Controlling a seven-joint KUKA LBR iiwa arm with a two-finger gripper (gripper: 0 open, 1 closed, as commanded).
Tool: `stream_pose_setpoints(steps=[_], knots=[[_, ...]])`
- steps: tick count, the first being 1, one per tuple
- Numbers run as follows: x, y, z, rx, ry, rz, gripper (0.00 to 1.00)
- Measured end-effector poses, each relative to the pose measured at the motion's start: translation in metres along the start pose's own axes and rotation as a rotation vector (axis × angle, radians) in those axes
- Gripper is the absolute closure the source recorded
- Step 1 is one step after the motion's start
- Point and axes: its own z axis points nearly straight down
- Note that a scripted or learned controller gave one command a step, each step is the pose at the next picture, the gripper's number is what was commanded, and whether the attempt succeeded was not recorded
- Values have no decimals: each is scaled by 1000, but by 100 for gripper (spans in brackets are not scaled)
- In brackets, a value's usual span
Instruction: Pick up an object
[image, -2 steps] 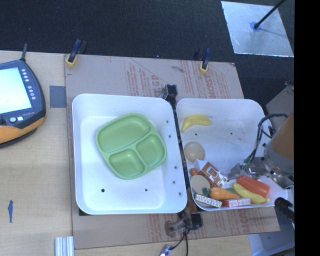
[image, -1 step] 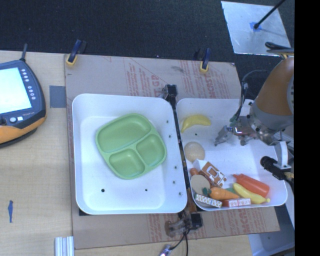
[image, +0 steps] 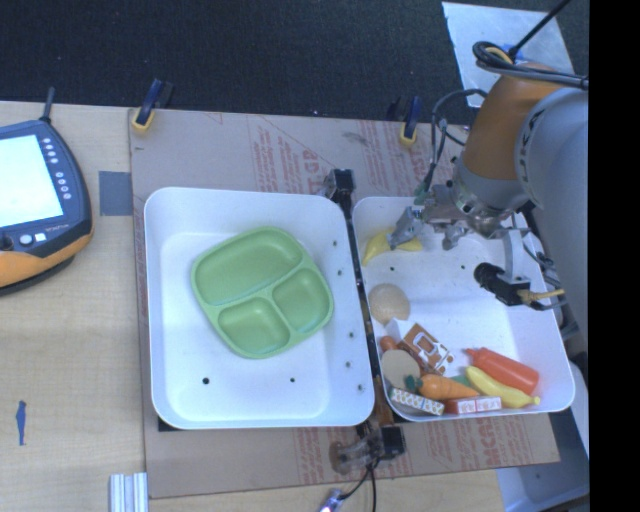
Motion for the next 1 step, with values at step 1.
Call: stream_pose_setpoints(steps=[1], knots=[[-95,10,-45,-1,-2,2,0]])
